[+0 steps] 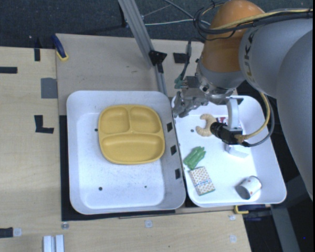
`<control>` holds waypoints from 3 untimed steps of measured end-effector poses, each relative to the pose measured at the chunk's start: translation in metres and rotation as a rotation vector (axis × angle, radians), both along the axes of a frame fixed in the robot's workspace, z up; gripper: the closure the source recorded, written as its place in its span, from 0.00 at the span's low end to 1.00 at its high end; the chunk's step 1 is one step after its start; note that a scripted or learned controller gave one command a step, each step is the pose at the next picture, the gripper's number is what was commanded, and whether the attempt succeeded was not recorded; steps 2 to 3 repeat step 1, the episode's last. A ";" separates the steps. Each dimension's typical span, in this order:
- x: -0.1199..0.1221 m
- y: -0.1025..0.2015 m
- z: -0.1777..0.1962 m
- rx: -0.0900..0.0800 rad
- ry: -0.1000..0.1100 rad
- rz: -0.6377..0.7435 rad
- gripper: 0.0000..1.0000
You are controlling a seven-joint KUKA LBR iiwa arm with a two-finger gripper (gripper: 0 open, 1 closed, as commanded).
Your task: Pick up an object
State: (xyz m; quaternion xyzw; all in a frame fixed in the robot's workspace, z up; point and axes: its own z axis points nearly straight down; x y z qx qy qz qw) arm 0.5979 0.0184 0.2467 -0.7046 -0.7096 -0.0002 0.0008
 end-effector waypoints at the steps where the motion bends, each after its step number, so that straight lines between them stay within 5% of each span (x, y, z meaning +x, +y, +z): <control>1: -0.012 0.056 -0.017 0.000 0.003 0.000 1.00; 3: -0.012 0.056 -0.017 0.000 0.003 0.000 1.00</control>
